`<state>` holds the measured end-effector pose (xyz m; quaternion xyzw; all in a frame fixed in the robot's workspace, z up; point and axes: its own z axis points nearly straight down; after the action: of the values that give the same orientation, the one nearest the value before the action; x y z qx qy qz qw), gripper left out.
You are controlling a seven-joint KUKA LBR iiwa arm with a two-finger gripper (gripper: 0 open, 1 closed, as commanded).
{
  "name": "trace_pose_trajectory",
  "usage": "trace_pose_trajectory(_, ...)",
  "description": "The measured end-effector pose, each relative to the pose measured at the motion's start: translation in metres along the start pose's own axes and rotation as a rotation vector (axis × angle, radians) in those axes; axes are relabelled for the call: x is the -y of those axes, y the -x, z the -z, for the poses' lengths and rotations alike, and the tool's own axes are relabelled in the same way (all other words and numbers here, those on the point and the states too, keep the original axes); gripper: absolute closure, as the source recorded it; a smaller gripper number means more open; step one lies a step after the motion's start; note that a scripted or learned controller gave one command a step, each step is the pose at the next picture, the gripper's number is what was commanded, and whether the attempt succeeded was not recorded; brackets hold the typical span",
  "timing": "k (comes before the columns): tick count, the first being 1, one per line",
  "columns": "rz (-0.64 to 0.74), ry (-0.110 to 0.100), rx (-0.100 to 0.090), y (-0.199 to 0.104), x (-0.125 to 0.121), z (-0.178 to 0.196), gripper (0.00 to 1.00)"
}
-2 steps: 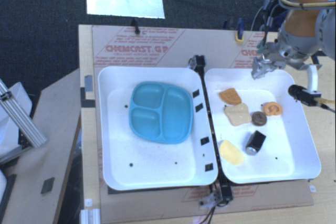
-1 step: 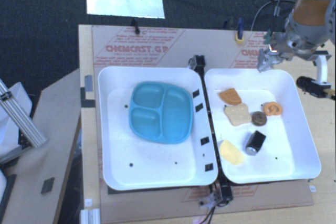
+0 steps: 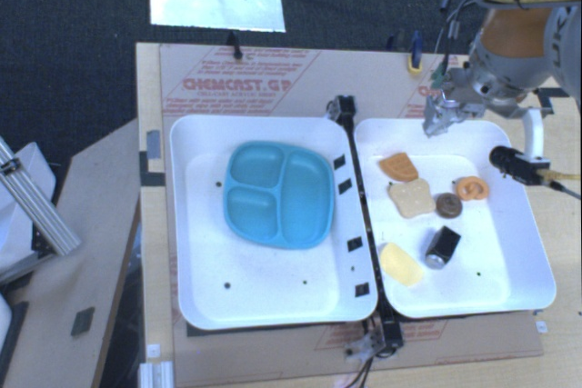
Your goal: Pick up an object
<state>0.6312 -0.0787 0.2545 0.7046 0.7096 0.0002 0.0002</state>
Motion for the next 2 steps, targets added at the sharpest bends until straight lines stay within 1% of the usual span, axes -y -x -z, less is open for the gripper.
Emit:
trace_pose_trajectory(1, 0.0, -0.001, 0.0, -0.042, 0.019, 0.002, 1.0)
trace_pose_trajectory(2, 0.0, -0.002, 0.0, -0.084, 0.036, -0.012, 1.0)
